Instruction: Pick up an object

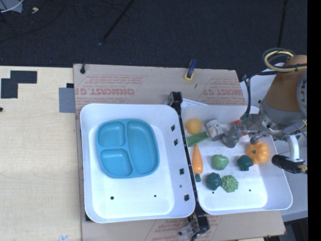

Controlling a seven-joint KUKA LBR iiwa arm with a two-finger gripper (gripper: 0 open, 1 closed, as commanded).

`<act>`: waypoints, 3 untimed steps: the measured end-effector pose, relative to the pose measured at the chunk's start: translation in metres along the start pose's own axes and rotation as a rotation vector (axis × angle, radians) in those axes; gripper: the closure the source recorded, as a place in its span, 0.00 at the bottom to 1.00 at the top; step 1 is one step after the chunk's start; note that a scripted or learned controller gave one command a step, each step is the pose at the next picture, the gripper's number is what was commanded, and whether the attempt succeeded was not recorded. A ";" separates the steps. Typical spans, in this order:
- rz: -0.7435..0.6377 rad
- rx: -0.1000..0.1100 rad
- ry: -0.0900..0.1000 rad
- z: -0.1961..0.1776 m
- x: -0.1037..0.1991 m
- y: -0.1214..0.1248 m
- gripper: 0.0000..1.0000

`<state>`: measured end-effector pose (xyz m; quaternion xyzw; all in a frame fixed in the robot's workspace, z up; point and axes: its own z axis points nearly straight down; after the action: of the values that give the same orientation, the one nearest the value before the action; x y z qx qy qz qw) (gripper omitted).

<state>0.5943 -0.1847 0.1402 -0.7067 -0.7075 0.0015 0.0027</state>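
Note:
The right bin [271,201] holds several toy foods: a yellow lemon [194,126], a green strip [197,138], an orange carrot [197,158], a white can [212,128], a green pepper [219,161], a dark green broccoli [213,181], a pale green floret [229,183], a teal piece [245,162] and an orange pumpkin [258,152]. My gripper [229,137] reaches in from the right and hangs low over the bin's upper middle, just right of the white can and above the green pepper. Nothing is visibly held.
The left bin [130,205] holds a blue divided plate [127,148]. A black divider [183,149] with clips runs between the two bins. The arm's orange band [286,92] and grey wrist hang over the right bin's far right corner. Cardboard lies under both bins.

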 end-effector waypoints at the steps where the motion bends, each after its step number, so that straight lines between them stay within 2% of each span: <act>1: 0.001 -0.001 0.003 0.053 0.004 0.001 0.00; 2: 0.003 -0.001 0.001 0.041 0.002 0.001 1.00; 3: 0.010 -0.008 -0.002 -0.020 -0.007 0.001 1.00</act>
<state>0.5951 -0.1914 0.1603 -0.7101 -0.7041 -0.0004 -0.0010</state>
